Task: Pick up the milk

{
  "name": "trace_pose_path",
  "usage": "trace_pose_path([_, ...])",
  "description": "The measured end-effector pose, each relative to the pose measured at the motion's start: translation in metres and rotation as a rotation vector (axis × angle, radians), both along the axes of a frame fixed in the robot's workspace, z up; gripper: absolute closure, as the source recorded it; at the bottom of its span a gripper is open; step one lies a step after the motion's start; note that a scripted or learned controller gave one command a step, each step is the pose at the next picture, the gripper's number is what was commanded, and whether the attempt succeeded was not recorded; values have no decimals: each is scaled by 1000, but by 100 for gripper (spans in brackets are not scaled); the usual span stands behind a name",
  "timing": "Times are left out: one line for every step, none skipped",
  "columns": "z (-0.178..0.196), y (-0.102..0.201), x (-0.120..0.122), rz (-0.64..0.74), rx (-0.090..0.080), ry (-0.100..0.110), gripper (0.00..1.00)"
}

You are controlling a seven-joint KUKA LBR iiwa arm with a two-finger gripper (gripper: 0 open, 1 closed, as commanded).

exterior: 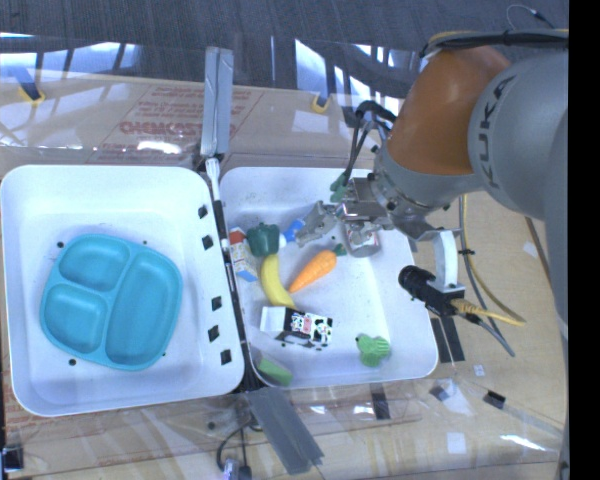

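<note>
A grey robot arm with an orange band is reaching in from the right over the right bin (410,363), one of two shallow white bins sitting side by side on the surface. Its tool (332,220) is hanging above the upper middle of that bin; whether it is apart or together cannot be told from here, and nothing is visibly gripped.

The milk (297,326), a small white carton with black cow patches, is lying on its side on the bin floor. Taking the milk as the landmark: the tool is sitting up-frame and slightly to the right of it, well apart. A carrot (313,269) is lying between the tool and the milk. A banana (273,281) is resting just up-frame and left of the milk. A green toy (374,348) is sitting to its right.

The carton's long axis is running roughly left to right, tilting slightly. The coming move probably calls for travelling down-frame past the carrot, then closing across the carton's short side.
</note>
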State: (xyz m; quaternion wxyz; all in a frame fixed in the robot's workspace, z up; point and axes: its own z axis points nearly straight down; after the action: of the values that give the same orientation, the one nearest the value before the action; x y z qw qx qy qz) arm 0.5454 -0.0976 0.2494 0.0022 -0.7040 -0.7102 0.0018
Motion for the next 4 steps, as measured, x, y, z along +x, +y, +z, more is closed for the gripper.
trace_pose_path([-144,0,-70,1,1,1,0])
trace_pose_path([-135,0,-70,6,0,1,100])
trace_pose_path([-58,22,-69,16,0,-4,100])
trace_pose_path([-59,82,-69,-592,-2,-3,100])
